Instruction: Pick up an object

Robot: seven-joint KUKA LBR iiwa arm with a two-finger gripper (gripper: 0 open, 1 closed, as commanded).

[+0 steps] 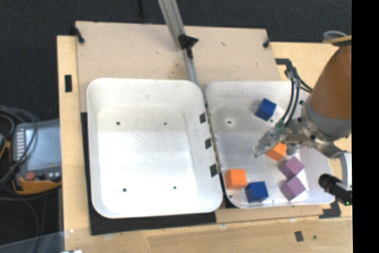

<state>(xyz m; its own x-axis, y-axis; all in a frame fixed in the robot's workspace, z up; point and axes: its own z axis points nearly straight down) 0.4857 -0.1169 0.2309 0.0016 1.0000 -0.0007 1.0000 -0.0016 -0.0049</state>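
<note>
One arm reaches over the right bin [237, 98], its hand [273, 144] apparently touching an orange block [276, 153]; grip unclear.

The gripper [267, 144] is hanging low over the right bin [237, 105], just beside an orange block [276, 153]. Blue [266, 108] and purple [291, 166] blocks are lying nearby.

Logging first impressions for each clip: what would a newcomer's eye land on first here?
Probably the arm with its orange band, reaching in from the right over the right bin, its end effector low beside an orange block. Next, the bright blocks scattered there: blue, orange, purple.
</note>
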